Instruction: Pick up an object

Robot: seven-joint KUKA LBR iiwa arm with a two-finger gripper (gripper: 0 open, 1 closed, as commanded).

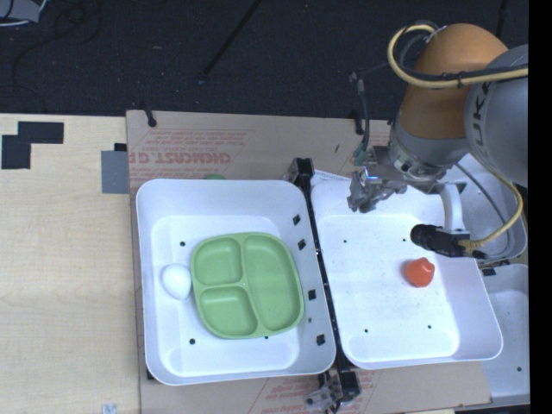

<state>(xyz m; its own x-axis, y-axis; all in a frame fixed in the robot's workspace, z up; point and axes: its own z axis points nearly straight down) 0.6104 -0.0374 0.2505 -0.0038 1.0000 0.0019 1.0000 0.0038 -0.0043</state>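
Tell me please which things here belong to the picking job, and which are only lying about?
Belong to the job:
- claw, above the far edge of the right bin
- small orange object in the right bin
- green divided plate in the left bin
- white egg-like object beside the plate

Lying about:
- cardboard sheet under the bins
- cables on the dark floor

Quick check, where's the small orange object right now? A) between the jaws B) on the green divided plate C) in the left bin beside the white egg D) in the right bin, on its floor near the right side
D: the orange object lies on the floor of the right bin, apart from the gripper, which is over that bin's far edge; the green plate and white egg are in the left bin.
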